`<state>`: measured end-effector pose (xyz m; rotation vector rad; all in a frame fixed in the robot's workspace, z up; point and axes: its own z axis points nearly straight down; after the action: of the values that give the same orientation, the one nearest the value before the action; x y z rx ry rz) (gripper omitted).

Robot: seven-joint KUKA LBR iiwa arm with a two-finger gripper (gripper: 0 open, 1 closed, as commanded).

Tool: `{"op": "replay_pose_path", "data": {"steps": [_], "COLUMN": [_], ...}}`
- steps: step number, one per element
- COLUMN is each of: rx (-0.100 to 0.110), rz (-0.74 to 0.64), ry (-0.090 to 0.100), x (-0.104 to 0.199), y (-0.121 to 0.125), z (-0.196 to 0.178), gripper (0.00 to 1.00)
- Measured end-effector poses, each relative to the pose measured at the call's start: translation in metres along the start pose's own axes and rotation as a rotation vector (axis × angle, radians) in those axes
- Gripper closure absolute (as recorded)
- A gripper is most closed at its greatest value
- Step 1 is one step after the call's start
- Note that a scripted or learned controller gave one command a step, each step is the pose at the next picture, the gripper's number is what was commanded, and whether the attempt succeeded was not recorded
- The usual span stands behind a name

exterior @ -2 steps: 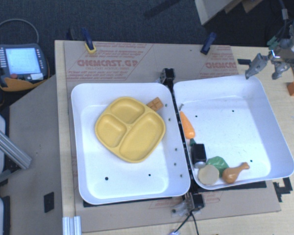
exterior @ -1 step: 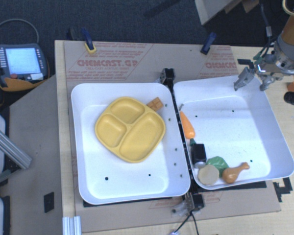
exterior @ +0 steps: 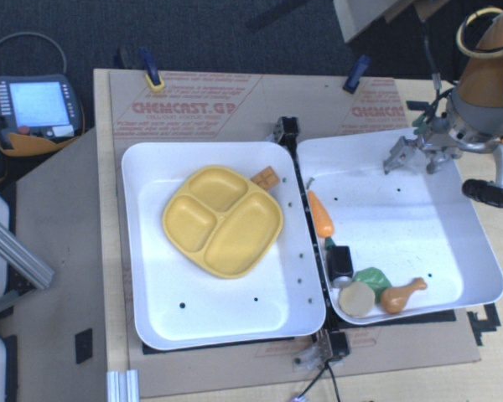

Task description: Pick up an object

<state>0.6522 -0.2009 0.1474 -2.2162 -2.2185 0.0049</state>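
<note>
My gripper [exterior: 415, 158] hangs over the far right part of the right bin [exterior: 453, 224], its fingers spread open with nothing between them. Along that bin's left and near sides lie an orange carrot [exterior: 320, 214], a small black block [exterior: 340, 262], a green piece [exterior: 374, 278], a pale round piece [exterior: 357, 299] and a brown drumstick-shaped piece [exterior: 401, 295]. All of these lie well to the near left of the gripper.
The left bin [exterior: 151, 291] bears a yellow divided plate [exterior: 224, 220] with a small brown block [exterior: 265, 177] at its far right edge. Blue clamps [exterior: 356, 73] hold the cardboard at the back. A pendant with a screen [exterior: 35, 107] sits far left.
</note>
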Motion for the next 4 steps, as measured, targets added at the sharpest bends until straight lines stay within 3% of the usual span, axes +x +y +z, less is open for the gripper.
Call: {"op": "replay_pose_path", "data": {"steps": [1, 2, 4], "rx": [-0.015, -0.017, -0.012], "rz": [-0.003, -0.001, 0.0], "ry": [-0.002, -0.006, -0.004], "x": [-0.001, -0.003, 0.006], "y": [-0.002, -0.002, 0.003], "z": [0.039, 0.031, -0.06], "gripper": [0.0, 1.0, 1.0]}}
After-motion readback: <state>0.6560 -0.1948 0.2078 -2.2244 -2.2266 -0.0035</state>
